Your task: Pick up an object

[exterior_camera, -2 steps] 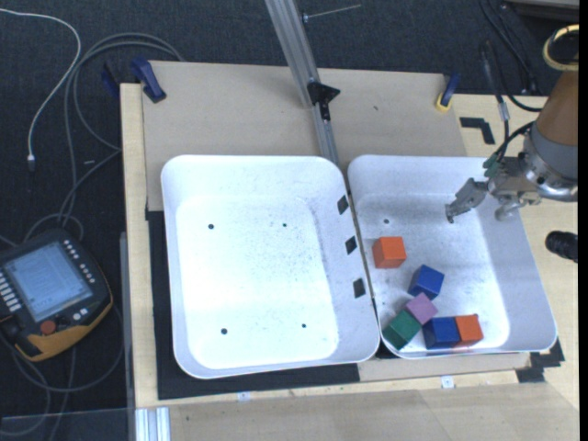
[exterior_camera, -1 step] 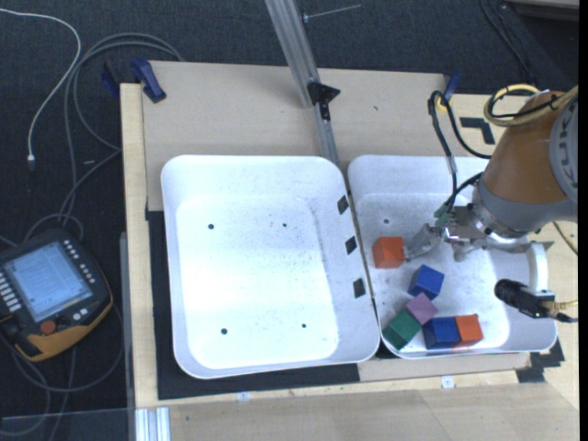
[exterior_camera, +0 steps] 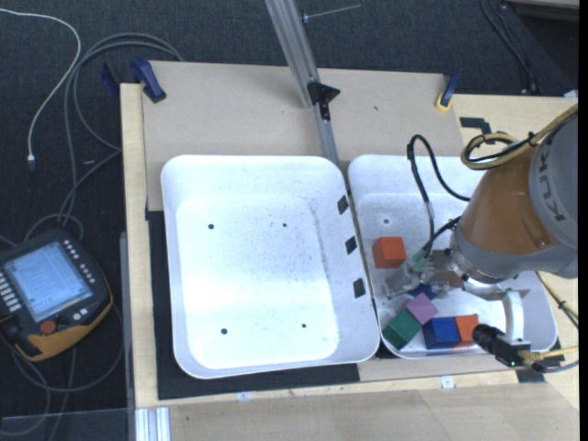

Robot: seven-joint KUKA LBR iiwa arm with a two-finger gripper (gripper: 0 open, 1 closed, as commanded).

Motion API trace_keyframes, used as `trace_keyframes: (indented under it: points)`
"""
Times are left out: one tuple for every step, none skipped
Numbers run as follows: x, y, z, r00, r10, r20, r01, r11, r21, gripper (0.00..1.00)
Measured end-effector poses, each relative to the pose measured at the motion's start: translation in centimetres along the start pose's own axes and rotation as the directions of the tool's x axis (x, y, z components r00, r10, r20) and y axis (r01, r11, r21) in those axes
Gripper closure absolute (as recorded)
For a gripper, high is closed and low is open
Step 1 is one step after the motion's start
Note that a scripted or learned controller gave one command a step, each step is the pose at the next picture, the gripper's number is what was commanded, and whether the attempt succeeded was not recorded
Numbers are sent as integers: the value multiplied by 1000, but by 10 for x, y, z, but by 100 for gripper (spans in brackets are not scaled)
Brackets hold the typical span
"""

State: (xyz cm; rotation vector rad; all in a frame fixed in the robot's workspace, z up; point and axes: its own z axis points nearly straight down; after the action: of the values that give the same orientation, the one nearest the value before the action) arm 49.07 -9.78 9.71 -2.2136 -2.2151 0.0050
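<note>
A: Gripper (exterior_camera: 415,281) sits low in the right bin (exterior_camera: 367,177), just under the grey wrist and orange band of the arm (exterior_camera: 514,219). Whether it is open or closed I cannot tell; the wrist hides most of it and what shows is a blur of metal.

B: Does it hold anything?

A: Nothing visible in it, so I would not call it a grasp.

B: Where are the blocks?

A: All in the right bin, bunched toward its near end. The orange block (exterior_camera: 390,251) lies alone, just to the upper left of the gripper. The purple block (exterior_camera: 422,309) is just below the gripper, very near, perhaps touching. The green block (exterior_camera: 401,329) is below and left of that, against the bin's near wall. The blue block (exterior_camera: 442,331) and a second small orange block (exterior_camera: 467,327) lie to the right along the same wall.

B: So which is closest?

A: My judgement: the purple one, directly toward the camera from the tool. It sits tilted, packed against green and blue, so a clean pinch looks hard. The lone orange one has free space on all sides and needs only a short shift up and left.

B: And the left bin (exterior_camera: 248,265)?

A: Well apart, to the gripper's left.
</note>
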Motion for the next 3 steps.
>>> trace_keyframes:
  points:
    - [9,34,-3,1000,-2,5,2,1000,-13,0]
    - [14,17,-3,1000,1,2,-1,1000,-6,0]
    - [14,17,-3,1000,1,3,-1,1000,-8,0]
